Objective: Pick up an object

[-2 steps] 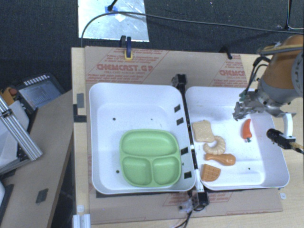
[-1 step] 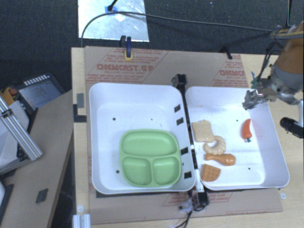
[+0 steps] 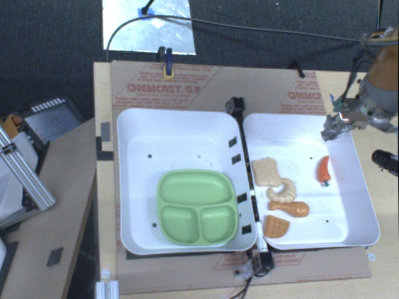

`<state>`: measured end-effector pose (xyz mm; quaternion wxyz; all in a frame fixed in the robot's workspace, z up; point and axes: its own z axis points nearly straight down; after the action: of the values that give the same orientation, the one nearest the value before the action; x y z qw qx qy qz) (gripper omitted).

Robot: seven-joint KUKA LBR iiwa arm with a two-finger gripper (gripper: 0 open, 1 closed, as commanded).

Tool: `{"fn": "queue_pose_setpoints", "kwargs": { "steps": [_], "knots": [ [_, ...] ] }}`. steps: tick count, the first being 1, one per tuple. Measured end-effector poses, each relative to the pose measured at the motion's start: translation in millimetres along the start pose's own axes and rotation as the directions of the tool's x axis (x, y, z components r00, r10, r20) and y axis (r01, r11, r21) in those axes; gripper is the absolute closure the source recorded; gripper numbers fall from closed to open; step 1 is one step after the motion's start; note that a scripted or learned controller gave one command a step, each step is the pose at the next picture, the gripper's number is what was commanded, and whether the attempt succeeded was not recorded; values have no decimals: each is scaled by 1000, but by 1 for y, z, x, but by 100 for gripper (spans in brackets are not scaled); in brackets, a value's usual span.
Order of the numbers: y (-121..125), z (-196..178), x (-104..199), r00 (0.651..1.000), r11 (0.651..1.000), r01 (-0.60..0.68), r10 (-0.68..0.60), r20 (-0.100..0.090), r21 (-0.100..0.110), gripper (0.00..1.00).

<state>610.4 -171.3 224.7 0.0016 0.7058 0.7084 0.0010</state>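
Observation:
The right bin holds several toy foods: a tan bread slice, a pale shrimp, an orange drumstick, a waffle piece and a red-orange chili pepper. My gripper hangs over the bin's far right corner, above and just behind the pepper. Nothing shows between its fingers. The grey arm with its orange band comes in from the right.
The left bin holds a green divided plate. A black clip sits where the bins meet at the back. Cardboard lies under both bins, and a cable runs across the back.

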Motion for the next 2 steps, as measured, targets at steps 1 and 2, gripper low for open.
{"fn": "queue_pose_setpoints", "kwargs": {
  "steps": [1, 2],
  "knots": [
    [5, 5, 62, 1000, 1000, 6, -6, -3, 2, 100],
    [13, 14, 115, 1000, 1000, 6, -6, -3, 2, 100]
  ]
}}
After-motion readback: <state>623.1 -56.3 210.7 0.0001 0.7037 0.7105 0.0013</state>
